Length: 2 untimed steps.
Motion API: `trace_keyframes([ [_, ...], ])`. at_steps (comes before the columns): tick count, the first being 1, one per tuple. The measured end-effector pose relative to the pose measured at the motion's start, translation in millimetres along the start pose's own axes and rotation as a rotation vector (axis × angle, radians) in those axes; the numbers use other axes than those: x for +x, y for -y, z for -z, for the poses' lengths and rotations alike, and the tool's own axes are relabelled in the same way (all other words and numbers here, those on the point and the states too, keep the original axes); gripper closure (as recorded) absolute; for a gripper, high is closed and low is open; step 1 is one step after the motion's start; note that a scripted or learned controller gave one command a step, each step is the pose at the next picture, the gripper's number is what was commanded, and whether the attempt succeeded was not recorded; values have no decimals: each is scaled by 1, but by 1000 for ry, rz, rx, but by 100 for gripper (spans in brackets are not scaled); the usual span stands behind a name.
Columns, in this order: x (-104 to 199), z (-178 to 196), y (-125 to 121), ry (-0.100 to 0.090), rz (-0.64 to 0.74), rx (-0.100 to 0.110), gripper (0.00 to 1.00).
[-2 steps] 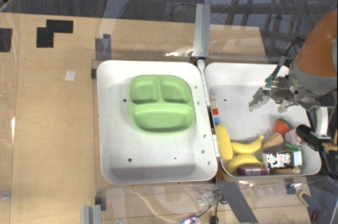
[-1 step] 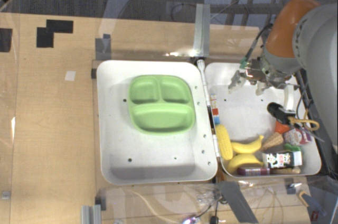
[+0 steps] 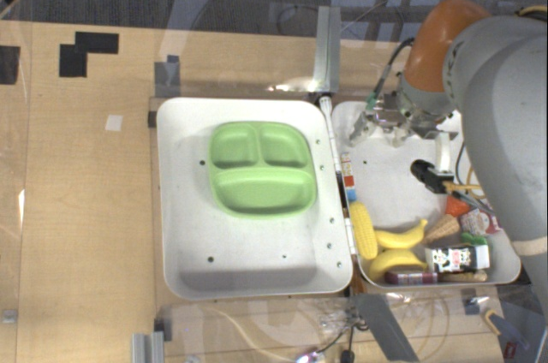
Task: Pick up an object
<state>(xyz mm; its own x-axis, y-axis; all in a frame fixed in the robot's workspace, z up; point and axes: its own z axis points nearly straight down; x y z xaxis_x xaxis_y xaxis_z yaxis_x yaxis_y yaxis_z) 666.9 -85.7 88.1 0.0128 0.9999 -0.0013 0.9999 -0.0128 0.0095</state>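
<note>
Pincer: the pincer (image 3: 383,123) hangs over the bare upper part of the right bin (image 3: 385,173); I cannot tell how it is set, since the wrist above blurs and covers it, and nothing shows held in it.
Task's things: the objects lie heaped along the near and right side of the right bin, well apart from the pincer.
Corn cob: the corn cob (image 3: 364,230) lies lengthwise against the bin's left wall; it looks like a light, stiff plastic toy with a bumpy skin, best taken across its middle.
Banana: the banana (image 3: 402,237) lies just beside the cob, touching it; likely light and smooth, so it may slip, and its curved middle is the place to close on.
Ice cream cone: the cone (image 3: 443,227) tapers, so a grip near the wide end seems safer.
Bottle: a small dark-labelled bottle (image 3: 458,258) lies on its side near the front wall; round, so it may roll.
Left bin: the left bin (image 3: 184,207) holds a green divided plate (image 3: 261,167), lying flat.
Counter: the wooden counter (image 3: 77,207) bears both bins.
</note>
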Motion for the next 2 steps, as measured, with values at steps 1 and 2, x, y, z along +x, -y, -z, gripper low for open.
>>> trace_keyframes([
  [1,-6,3,67,-2,46,-2,0],
  [2,-1,3,54,0,68,-3,0],
])
